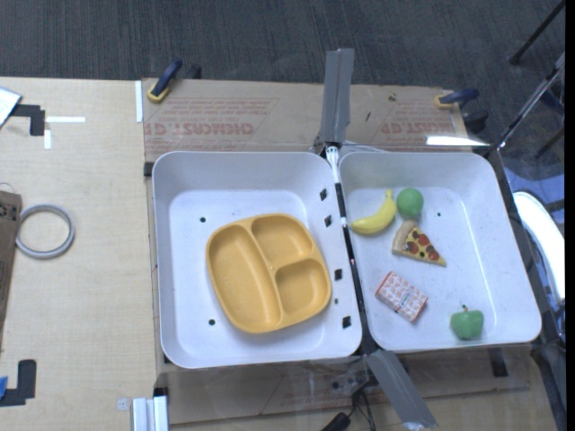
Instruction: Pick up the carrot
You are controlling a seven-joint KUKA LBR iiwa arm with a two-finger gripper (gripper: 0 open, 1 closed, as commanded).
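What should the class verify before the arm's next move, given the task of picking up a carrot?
1. Right bin contents read: ok; banana, green ball, pizza slice, red packet, green apple.
2. One of these is a carrot: not ok.
3. Left bin contents read: ok; yellow divided plate.
4. Pizza slice, red packet and green apple lie apart: ok.

Tray (268,272) in left bin (180,196); banana (375,217) in right bin (503,241).

An orange tapering wedge (418,244) lies flat in the right bin (485,241), centre-right of frame. Red-spotted, it is possibly pizza rather than carrot.
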